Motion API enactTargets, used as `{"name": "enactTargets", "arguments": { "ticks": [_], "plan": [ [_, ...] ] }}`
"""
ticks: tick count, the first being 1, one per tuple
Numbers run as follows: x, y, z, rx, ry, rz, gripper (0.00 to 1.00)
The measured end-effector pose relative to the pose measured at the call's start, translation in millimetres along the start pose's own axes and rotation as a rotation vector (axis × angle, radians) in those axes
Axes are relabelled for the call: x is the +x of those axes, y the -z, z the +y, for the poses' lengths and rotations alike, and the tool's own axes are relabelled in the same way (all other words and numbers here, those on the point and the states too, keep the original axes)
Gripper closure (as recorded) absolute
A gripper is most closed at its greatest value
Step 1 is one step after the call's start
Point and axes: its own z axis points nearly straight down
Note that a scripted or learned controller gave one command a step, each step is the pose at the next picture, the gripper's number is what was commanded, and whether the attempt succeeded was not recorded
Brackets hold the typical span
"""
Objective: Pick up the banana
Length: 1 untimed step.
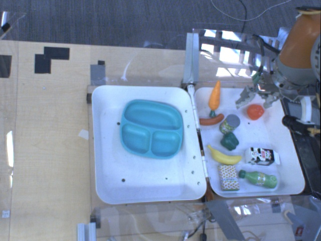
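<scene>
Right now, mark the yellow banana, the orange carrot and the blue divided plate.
yellow banana (224, 156), camera view, middle of its curved body
orange carrot (215, 96), camera view, mid-length of its body
blue divided plate (151, 115), camera view, its large upper compartment

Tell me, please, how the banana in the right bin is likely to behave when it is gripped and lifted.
The banana looks like a smooth, glossy toy, so it may slip. Its curved shape lying flat could let it pivot or rock if pushed at one end. It lies close to the checkered box and the green thing, so it may nudge them.

Yellow banana (225, 156), blue plate (151, 128), (perhaps checked) box (228, 177), white bins (105, 149)
</scene>
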Motion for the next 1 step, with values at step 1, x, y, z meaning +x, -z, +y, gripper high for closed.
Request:
{"name": "enactTargets", "arguments": {
  "ticks": [1],
  "plan": [
    [33.7, -98.6, -37.4, 0.0, 0.158, 0.0, 0.0]
  ]
}}
